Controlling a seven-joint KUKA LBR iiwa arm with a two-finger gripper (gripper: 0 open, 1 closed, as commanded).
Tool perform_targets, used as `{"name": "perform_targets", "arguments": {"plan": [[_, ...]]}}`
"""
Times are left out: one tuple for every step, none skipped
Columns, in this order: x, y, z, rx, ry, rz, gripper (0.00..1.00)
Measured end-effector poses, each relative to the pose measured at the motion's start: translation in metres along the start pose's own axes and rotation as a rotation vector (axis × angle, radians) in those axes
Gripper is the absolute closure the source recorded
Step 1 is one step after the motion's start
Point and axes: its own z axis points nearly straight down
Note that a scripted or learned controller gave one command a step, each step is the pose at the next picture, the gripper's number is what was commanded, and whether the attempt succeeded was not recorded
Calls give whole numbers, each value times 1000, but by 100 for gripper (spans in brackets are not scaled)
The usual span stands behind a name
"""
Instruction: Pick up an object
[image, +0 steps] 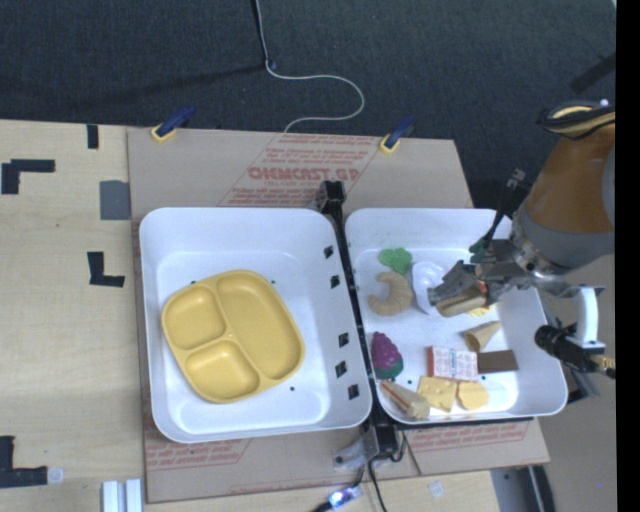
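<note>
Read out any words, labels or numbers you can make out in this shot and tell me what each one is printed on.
Red print on the cardboard sheet beyond the bins: too blurred to read with certainty.
Red print on the cardboard's near edge: too small to read.
Red marks on the small white packet in the right bin: unreadable.
Nothing else carries text.

Red print on the cardboard sheet is unreadable.

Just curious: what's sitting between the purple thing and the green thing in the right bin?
In the camera view, a tan croissant-shaped piece lies between the purple piece and the green piece.
</note>
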Motion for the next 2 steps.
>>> {"name": "perform_targets", "arguments": {"plan": [[48, 22, -8, 3, 2, -5, 100], [98, 45, 5, 5, 1, -5, 100]]}}
